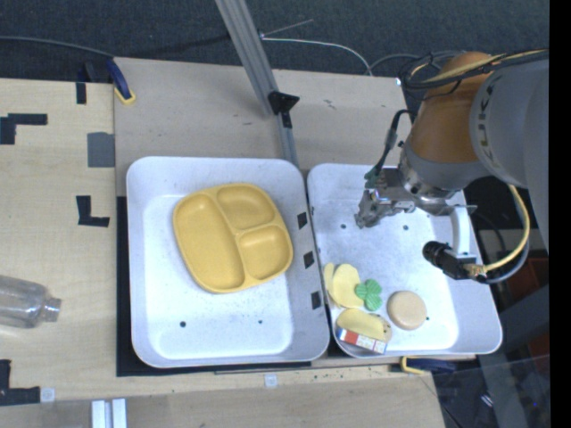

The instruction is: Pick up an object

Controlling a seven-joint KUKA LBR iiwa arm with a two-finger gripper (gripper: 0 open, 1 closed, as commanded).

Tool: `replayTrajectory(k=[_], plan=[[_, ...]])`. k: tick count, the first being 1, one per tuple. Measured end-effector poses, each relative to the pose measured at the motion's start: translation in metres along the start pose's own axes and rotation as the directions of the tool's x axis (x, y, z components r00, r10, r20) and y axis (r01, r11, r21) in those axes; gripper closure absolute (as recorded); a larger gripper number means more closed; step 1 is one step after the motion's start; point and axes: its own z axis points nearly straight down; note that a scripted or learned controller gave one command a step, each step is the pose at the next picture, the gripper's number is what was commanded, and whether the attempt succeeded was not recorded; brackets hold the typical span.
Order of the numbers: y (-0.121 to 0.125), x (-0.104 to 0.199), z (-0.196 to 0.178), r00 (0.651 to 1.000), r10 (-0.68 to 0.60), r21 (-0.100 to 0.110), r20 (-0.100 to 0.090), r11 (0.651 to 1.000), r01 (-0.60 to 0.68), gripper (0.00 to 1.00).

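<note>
My gripper (368,216) hangs over the upper left part of the right bin (464,324), above bare white floor. Its dark fingers point down and to the left, and nothing shows between them. Below it, near the bin's front, lie a pale yellow piece (342,283), a small green leafy item (369,293), a tan round cookie-like disc (407,309) and a yellow packet with a red and white label (364,329). These things sit well clear of the gripper.
The left bin (147,239) holds a yellow divided plate (233,236). A grey metal post (245,34) slants in from the top. A clear plastic bottle (25,302) lies on the bench at the far left. Black and yellow cables (464,261) trail beside the wrist.
</note>
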Motion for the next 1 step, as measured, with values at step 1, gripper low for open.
replayTrajectory(k=[1], plan=[[-0.047,-0.0212,0.0987,1.0,0.005,-0.009,0.001,1.0,-0.005,1.0]])
